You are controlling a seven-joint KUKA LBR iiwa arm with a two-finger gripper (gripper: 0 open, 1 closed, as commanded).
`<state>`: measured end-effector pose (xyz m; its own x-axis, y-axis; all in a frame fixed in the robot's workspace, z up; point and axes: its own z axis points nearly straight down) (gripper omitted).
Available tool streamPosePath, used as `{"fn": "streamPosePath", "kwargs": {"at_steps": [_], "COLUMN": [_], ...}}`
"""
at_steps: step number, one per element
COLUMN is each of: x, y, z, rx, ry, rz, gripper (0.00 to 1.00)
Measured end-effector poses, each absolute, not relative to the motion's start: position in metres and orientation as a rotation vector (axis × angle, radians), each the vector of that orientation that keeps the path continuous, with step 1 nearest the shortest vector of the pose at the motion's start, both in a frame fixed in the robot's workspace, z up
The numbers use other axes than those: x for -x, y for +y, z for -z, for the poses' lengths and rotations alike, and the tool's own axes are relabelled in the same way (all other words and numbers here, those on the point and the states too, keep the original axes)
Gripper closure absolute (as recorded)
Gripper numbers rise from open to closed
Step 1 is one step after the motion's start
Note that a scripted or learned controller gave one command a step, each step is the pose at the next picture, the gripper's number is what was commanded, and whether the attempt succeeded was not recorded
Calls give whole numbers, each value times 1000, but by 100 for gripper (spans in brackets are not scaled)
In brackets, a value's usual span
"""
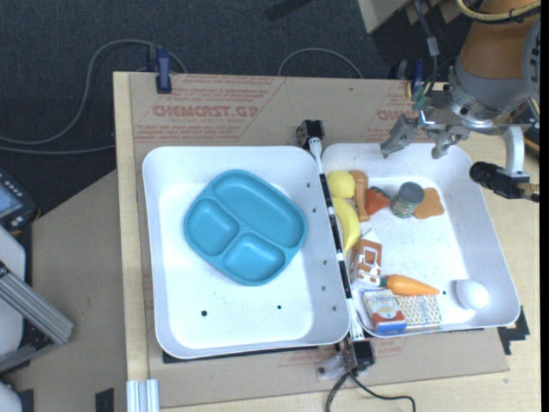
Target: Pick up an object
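The left bin holds a blue divided plate, lying flat near its middle. In the right bin, the loose things crowd the left wall and the near edge. A yellow banana lies along the divider, with a small lemon-like fruit at its far end. Just right of that sit a red piece, a grey can and an orange piece touching the can. Nearer the front lie a small red-and-white carton, a carrot, a printed box under the carrot's tip, and a white egg-like ball in the near right corner.

The gripper hangs over the far rim of the right bin, its two fingers spread apart with nothing between them. The can and the orange piece are the closest things, lying just nearer the camera than the fingers and apart from them. No object sits between the fingers and the can.
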<state>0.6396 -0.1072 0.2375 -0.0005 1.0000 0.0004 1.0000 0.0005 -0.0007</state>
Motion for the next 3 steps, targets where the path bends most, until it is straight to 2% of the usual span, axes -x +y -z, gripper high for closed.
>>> {"fn": "streamPosePath", "kwargs": {"at_steps": [1, 2, 3], "x": [-647, -644, -669], "y": [-93, -143, -101], "z": [-138, -99, -87], "rx": [2213, 2223, 2224], "ry": [-2216, -2216, -2230], "rz": [-9, -4, 1], "gripper": [0, 0, 0]}}
